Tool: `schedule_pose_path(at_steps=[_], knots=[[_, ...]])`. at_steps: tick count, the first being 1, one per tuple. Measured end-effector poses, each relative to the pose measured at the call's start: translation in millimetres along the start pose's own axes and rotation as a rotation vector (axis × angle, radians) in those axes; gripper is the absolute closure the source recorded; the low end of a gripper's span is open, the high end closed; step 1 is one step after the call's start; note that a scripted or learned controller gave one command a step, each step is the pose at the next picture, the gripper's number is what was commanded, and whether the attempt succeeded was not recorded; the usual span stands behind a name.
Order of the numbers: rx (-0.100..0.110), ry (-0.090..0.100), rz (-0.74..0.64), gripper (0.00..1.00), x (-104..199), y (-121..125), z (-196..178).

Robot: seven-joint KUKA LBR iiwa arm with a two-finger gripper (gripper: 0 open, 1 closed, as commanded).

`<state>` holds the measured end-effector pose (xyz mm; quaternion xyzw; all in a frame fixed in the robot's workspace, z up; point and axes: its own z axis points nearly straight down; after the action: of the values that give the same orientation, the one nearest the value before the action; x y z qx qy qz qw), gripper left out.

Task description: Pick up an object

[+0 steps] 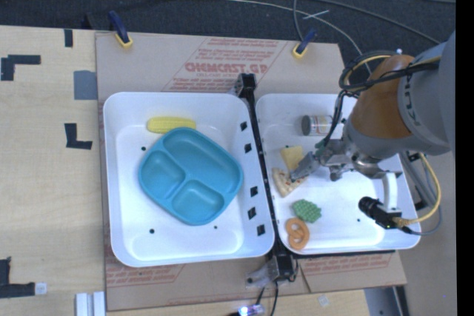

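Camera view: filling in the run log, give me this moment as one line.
arm: over right white bin | gripper: low by yellow wedge | held: nothing seen | blue divided plate: left white bin

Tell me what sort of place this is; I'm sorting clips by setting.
Probably a robotics lab bench for grasping trials: two white bins clamped on cardboard, toy items such as a blue divided plate and pretzel, and loose cables behind.

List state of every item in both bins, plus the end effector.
Blue divided plate: flat, left bin.
Yellow corn cob: lying beside plate.
Small jar: on its side, right bin.
Cheese wedge: flat.
Pizza slice: flat.
Green toy: resting.
Pretzel: flat.
End effector: low beside pizza slice.
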<state>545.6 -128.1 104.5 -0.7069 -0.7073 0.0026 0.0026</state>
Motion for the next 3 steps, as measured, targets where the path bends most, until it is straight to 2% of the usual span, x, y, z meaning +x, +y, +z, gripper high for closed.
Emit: schedule_pose_path(at_steps=[1, 3], knots=[[-0.004, 0.001, -0.002, 1.00, 1, 1, -13], [-0.013, -0.002, -0.002, 1.00, 3, 5, -140]])
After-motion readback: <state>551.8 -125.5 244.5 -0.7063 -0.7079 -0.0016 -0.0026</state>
